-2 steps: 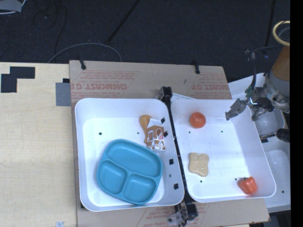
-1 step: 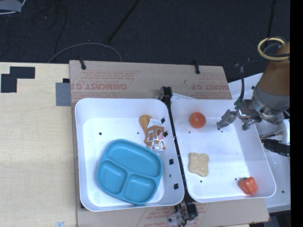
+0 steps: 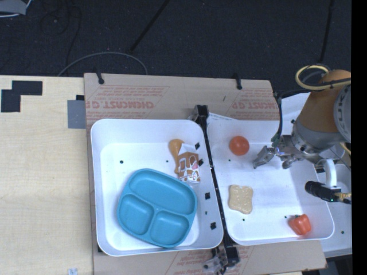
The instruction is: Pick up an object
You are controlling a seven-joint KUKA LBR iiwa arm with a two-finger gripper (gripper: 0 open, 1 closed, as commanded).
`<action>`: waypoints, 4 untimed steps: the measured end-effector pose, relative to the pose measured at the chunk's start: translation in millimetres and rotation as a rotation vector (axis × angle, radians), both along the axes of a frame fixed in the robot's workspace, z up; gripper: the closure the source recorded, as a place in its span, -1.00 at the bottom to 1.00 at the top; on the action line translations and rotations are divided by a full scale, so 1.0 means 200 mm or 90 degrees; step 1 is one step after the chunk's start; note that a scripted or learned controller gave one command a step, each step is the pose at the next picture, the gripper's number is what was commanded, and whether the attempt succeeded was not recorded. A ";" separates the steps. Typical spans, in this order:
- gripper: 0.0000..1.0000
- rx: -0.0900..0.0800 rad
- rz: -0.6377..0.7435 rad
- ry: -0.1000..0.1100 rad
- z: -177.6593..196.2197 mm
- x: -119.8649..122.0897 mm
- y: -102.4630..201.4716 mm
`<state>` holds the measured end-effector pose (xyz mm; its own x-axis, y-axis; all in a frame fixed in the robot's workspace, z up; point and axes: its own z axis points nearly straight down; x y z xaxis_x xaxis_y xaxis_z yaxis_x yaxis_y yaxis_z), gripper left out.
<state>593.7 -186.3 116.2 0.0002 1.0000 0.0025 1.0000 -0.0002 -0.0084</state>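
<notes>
My gripper (image 3: 276, 160) hangs over the right bin (image 3: 269, 234), near its upper right part, with the fingers spread open and nothing between them. A red tomato-like ball (image 3: 239, 145) lies just left of the gripper. A beige slice of toast (image 3: 241, 199) rests lower in the same bin. A red pepper-like toy (image 3: 300, 224) sits in the bin's lower right corner. The grey arm with its orange band (image 3: 321, 105) comes in from the right.
The left bin (image 3: 106, 153) holds a blue divided plate (image 3: 156, 207), a small patterned packet (image 3: 188, 168) and a tan drumstick-shaped toy (image 3: 175, 148). A black divider (image 3: 207, 171) runs between the bins. Cardboard lies under both.
</notes>
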 end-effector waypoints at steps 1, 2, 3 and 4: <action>-1.00 -0.001 -0.001 -0.002 -0.15 0.00 0.01; 1.00 -0.001 -0.002 -0.003 -0.09 0.00 0.00; 1.00 -0.002 -0.003 -0.007 0.20 -0.04 0.01; 1.00 -0.002 0.001 -0.008 0.52 -0.05 0.00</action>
<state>583.0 -186.0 219.5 -0.0017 1.0000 -0.0011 1.0000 0.0017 0.0034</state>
